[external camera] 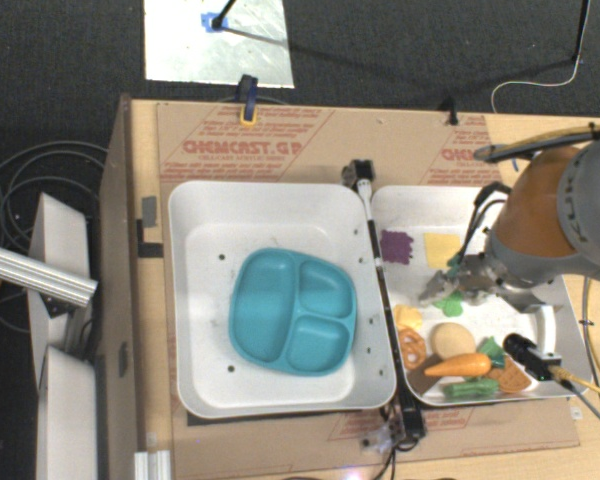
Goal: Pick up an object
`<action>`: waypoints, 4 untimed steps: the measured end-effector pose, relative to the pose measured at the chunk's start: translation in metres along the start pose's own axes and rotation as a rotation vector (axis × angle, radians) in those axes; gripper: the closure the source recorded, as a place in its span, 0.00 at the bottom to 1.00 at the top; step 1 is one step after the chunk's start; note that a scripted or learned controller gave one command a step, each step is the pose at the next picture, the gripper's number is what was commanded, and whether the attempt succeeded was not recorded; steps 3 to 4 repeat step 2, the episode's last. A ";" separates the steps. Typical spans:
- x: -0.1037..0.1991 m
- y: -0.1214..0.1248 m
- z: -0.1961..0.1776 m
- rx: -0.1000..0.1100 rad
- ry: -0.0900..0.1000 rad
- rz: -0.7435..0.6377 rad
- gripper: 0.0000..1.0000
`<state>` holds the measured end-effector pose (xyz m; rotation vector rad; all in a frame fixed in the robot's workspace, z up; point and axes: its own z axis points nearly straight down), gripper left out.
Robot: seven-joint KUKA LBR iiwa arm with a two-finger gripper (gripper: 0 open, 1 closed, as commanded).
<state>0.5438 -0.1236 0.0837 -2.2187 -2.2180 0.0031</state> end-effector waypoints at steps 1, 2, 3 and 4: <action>0.000 0.004 -0.012 -0.008 -0.001 -0.002 1.00; 0.083 0.031 -0.107 -0.016 0.001 -0.014 1.00; 0.083 0.031 -0.107 -0.016 0.001 -0.014 1.00; 0.083 0.031 -0.107 -0.016 0.001 -0.014 1.00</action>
